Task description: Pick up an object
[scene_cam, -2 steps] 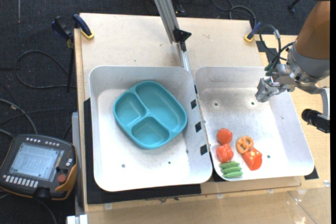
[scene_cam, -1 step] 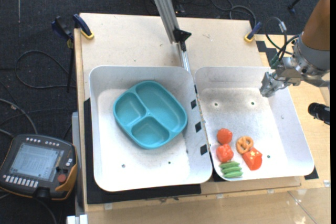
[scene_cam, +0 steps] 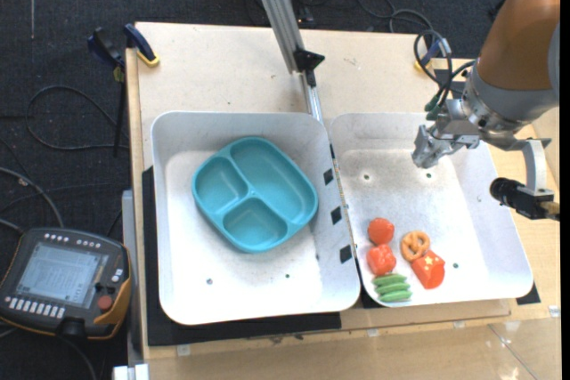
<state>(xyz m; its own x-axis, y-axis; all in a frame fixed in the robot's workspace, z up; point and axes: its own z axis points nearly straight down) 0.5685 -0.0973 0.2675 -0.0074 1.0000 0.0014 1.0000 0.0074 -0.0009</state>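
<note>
No text, label, brand or number can be read anywhere here; the handheld control pendant (scene_cam: 64,280) lying left of the surface (scene_cam: 223,67) has a lit screen and rows of buttons, perhaps lettered, but all too small to make out

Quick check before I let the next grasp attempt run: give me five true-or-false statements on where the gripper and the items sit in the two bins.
1. The teal divided plate lies in the left bin. True.
2. The gripper hangs directly over the food items. False: it is above the far part of the right bin, while the items cluster at the near edge.
3. The pretzel lies in the right bin. True.
4. The green pea pod rests in a compartment of the plate. False: it lies in the right bin, near the front corner.
5. The plate has three compartments. True.
</note>
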